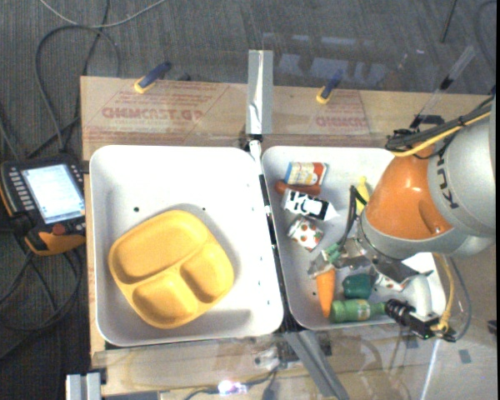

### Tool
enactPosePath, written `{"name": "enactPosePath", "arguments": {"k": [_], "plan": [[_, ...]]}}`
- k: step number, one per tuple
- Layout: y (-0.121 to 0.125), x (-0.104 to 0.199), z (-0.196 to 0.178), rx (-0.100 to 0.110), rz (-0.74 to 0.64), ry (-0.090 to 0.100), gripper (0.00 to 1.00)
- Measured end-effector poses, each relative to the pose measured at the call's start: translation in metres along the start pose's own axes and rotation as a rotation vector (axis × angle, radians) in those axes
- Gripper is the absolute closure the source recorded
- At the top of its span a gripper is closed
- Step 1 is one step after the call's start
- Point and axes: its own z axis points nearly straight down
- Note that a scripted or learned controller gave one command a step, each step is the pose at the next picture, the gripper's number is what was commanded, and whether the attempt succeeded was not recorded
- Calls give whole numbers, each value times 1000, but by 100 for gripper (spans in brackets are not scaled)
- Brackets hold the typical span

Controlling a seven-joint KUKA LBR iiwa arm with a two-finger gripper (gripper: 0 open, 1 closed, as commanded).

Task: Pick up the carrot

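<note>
**Carrot low in the right bin, wedged beside a green bottle**

Nearest us, a green bottle [356,310] lay along the front of the right bin [277,223], and the carrot [325,292] sat just beside its left end, pointing toward the front wall. We judged it a light, stiff, smooth toy, likely to slip; its thicker upper end seemed the best hold. The gripper [343,255] hung just above it, and we could not tell its state. Farther back stood a small orange can [305,173]. The left bin held a yellow tray [172,266].

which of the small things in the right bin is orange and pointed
The carrot, lying near the bin's front edge just left of the green bottle. The other items are cans, packets or green.
</note>
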Motion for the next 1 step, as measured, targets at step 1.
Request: {"name": "enactPosePath", "arguments": {"k": [1], "plan": [[36,56,-83,17,161,1,100]]}}
